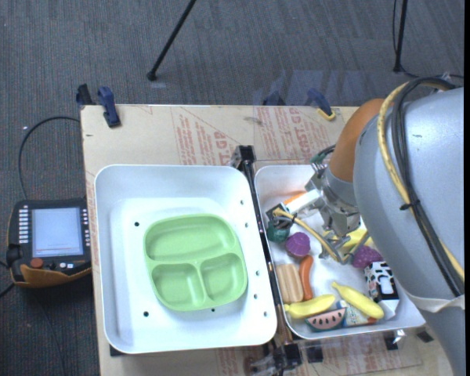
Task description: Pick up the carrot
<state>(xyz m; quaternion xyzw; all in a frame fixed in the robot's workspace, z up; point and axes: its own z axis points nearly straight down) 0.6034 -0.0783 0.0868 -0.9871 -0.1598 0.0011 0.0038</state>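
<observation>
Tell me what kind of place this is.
Likely a robotics lab test bench: two white bins clamped on a cardboard-covered board, toy food like the carrot, and a teach pendant on carpet.

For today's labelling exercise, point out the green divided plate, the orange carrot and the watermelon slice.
Green plastic divided plate [158, 243]: camera view, bare floor of its long top compartment.
Orange carrot [306, 276]: camera view, middle of its body.
Red-and-green watermelon slice [327, 319]: camera view, its red face.

A plywood bench [188, 131], clamped with blue clamps [107, 105] at its upper edge, carries two shallow white bins side by side: left bin [117, 210], right bin [278, 180].
</observation>
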